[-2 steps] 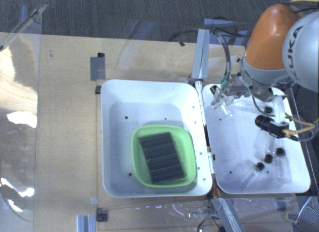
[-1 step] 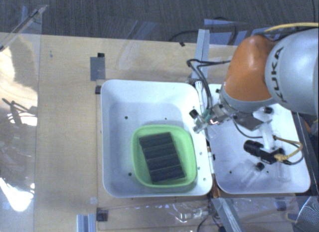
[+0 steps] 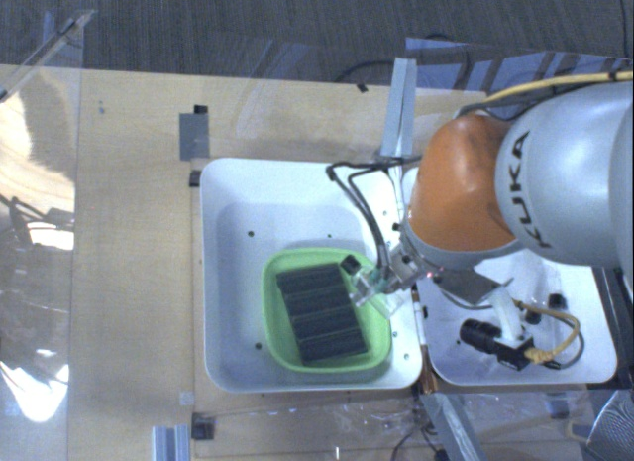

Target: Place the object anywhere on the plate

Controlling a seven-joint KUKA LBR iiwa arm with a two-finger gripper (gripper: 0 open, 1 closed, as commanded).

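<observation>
Now: hand (image 3: 363,286) low over left bin (image 3: 223,251), at upper right edge of green plate (image 3: 280,335). Cannot tell hand's state; fingertips blurred, partly translucent. Dark ribbed rectangular object (image 3: 319,313) lies flat on plate, just left of and below hand, its top right corner touching or nearly touching fingertips. Grey arm with orange band (image 3: 456,196) rises to hand's right, over right bin (image 3: 594,350). Black cable (image 3: 352,186) loops above hand. Both bins on wooden tabletop (image 3: 129,251).

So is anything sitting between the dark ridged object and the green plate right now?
No. The dark ridged object already lies flat on the green plate in the left bin, with nothing visible between them. The gripper is at the object's upper right corner, over the plate's rim.
</observation>
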